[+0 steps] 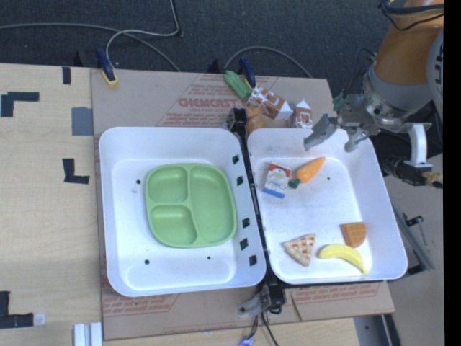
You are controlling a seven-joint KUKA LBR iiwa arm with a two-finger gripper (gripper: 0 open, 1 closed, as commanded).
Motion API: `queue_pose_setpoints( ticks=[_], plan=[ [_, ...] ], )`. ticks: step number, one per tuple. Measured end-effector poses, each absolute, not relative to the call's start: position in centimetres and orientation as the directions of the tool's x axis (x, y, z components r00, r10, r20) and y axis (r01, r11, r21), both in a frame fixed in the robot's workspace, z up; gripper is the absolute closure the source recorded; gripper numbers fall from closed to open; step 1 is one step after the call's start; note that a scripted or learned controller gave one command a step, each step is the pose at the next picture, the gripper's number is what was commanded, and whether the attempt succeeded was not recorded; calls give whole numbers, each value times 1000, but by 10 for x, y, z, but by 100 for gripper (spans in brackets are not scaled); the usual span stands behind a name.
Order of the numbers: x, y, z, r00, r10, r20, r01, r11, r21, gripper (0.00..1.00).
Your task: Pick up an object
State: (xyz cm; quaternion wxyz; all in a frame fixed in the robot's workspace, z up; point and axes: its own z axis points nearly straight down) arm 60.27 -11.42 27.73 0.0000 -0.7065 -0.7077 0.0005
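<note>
The right white bin holds an orange carrot, a small white and blue carton, a waffle wedge, a yellow banana and a brown piece of toast. My gripper hangs over the bin's far right corner, just above and right of the carrot. Its two grey fingers are spread apart with nothing between them.
The left white bin holds a green divided plate. Behind the bins lie a green clip and small cartons on cardboard. Cables run across the dark floor at the back.
</note>
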Motion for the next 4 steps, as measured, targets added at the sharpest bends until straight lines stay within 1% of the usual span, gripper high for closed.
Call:
queue_pose_setpoints(
  ticks=[1,2,3,4],
  plan=[
    [630,-106,136,-2,1000,0,1000,2,-5,0],
    [669,-109,86,-3,1000,0,1000,3,2,0],
    [653,-99,86,-1,1000,-2,1000,1,1,0],
    [643,-98,86,-1,1000,-2,1000,1,3,0]
  ],
)
